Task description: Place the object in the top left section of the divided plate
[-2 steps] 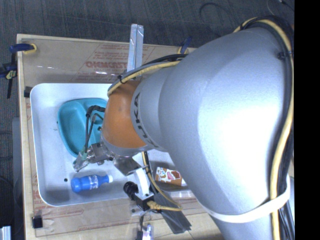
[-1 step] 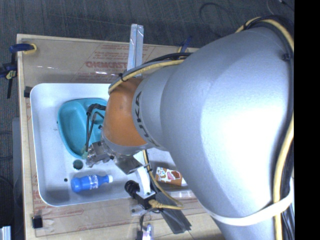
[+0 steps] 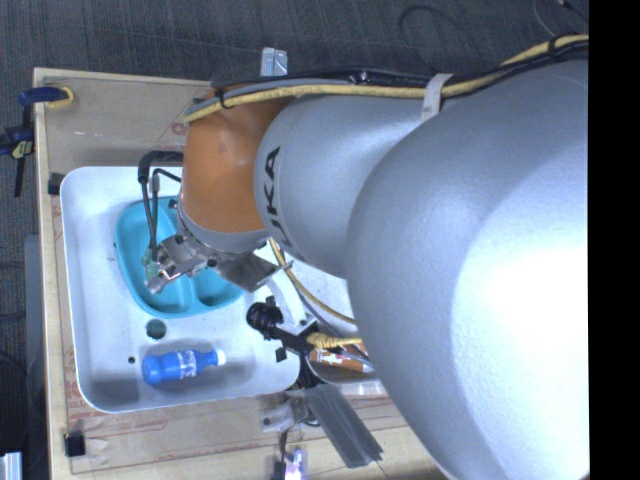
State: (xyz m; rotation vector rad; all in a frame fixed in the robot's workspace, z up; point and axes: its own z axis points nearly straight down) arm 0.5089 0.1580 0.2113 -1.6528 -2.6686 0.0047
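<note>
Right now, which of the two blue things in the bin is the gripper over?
The light blue divided plate; the gripper hangs over it. The darker blue bottle lies on its side apart, nearer the bin's lower edge.

Gripper (image 3: 160, 268) low over blue divided plate (image 3: 135, 243) in left white bin (image 3: 85, 288), blue bottle (image 3: 180, 364) lying just below, arm (image 3: 420, 228) covering right side.

Even, fairly bright light falls from overhead. The grey arm (image 3: 470, 258) looms close and soft, slightly blurred. It shades the white bin (image 3: 90, 268).
</note>
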